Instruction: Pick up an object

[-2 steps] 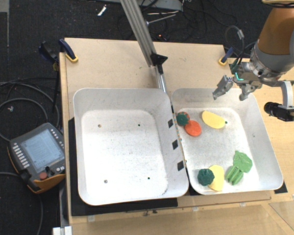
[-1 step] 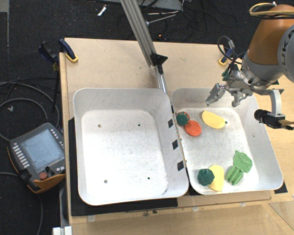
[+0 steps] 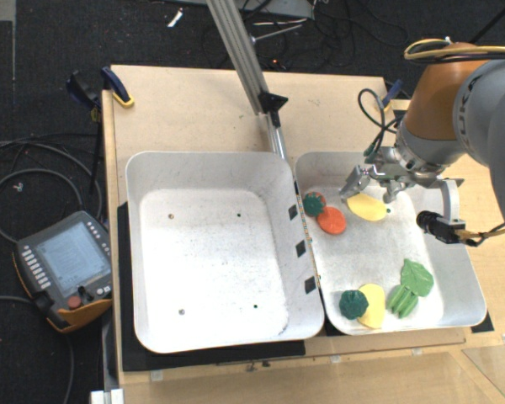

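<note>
The end effector (image 3: 372,186) hung over the far end of the right bin (image 3: 454,263), its two metal fingers spread open and pointing down. Just below and between them lay a pale yellow oval piece (image 3: 369,208), smooth and lemon-like, resting on the bin floor with its long axis running left to right across the view and tilted slightly down toward the right. Whether the fingertips actually touched it could not be told; it sat on the floor, not lifted.

Left of the yellow piece, near the bin's left wall, sat a round orange ball (image 3: 332,220) with a matte surface, and touching it on the far side a smaller object (image 3: 314,202) in dark green with a red patch. At the near end of the same bin lay a dark green lumpy ball (image 3: 352,303), pressed against a flat yellow piece (image 3: 373,303). Just right of those was a bright green leafy shape (image 3: 411,287), ribbed and elongated, its long axis slanting from near-left to far-right.

The left bin (image 3: 143,225) was a shallow white plastic tray with rounded corners and a speckled floor. Both bins stood on a light wooden table (image 3: 194,108).
</note>
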Controlling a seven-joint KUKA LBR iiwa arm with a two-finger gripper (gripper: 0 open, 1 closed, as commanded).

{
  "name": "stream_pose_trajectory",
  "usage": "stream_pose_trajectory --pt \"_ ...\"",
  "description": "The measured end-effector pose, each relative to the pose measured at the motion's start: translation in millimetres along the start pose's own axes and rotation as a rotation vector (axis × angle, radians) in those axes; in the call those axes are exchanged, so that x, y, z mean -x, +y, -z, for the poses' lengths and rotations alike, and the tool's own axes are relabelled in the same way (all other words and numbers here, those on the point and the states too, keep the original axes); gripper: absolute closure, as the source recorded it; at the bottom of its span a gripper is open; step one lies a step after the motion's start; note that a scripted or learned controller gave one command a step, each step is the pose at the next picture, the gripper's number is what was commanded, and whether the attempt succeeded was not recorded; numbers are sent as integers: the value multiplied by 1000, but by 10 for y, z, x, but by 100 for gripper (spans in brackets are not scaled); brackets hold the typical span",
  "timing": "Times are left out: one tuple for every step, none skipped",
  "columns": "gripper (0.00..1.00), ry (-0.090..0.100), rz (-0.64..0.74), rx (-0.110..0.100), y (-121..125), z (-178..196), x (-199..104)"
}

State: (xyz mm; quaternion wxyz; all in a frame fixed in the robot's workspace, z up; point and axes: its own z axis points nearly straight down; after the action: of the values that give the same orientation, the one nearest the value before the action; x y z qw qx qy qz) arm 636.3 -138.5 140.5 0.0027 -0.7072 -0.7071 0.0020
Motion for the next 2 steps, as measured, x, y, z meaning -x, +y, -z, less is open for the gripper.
stream_pose_trajectory --pt "0 -3 1 10 16 -450 -4" --pt "100 -3 0 15 29 -317 0"
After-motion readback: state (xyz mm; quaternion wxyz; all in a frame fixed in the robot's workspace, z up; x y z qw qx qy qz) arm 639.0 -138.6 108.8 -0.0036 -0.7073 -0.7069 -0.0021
